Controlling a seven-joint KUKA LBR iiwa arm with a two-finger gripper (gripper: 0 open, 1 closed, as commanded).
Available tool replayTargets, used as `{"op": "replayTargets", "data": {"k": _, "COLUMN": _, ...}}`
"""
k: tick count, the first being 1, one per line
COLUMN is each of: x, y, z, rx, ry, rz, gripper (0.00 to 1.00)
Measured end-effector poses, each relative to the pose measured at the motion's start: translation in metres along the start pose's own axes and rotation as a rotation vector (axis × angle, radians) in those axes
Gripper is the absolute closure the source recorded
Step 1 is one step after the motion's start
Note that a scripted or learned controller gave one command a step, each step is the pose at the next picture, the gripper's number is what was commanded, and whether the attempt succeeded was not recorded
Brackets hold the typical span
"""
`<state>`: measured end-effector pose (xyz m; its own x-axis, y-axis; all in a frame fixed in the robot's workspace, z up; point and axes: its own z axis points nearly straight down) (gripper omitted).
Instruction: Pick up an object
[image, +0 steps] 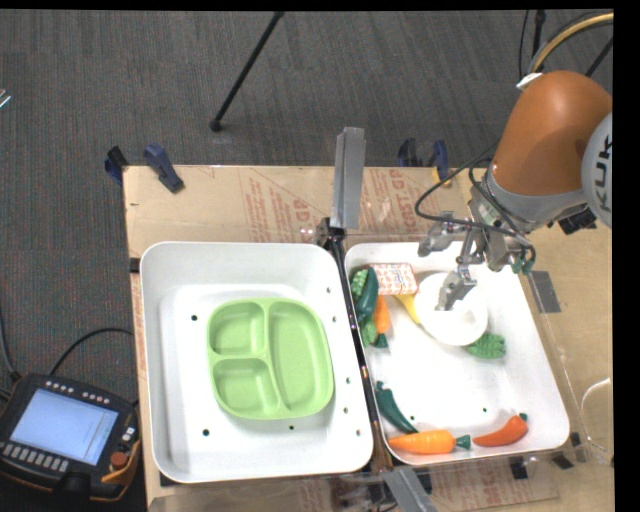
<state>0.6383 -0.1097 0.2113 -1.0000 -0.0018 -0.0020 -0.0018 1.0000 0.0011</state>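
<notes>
My gripper (449, 268) hangs over the back of the right bin (540, 370), just above the far rim of a white bowl (455, 318). Its fingers (456, 290) stand apart, open, with nothing between them. Left of the bowl lie a yellow banana (408, 306), a red and white box (394, 277), a green pepper (365, 292) and a small carrot (381, 320). A green leafy piece (488, 346) touches the bowl's right side. Near the front lie a dark green cucumber (392, 408), an orange carrot (428, 441) and an orange chilli (503, 431).
The left bin (170, 400) holds a light green divided tray (270, 358). A grey upright post (348, 185) stands behind the seam between the bins. A teach pendant (65, 430) lies on the floor at the lower left.
</notes>
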Motion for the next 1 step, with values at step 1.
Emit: {"op": "replayTargets", "data": {"k": 1, "x": -0.0057, "y": -0.0171, "z": 0.103, "rx": 0.0, "ry": 0.0, "rz": 0.018, "gripper": 0.0}}
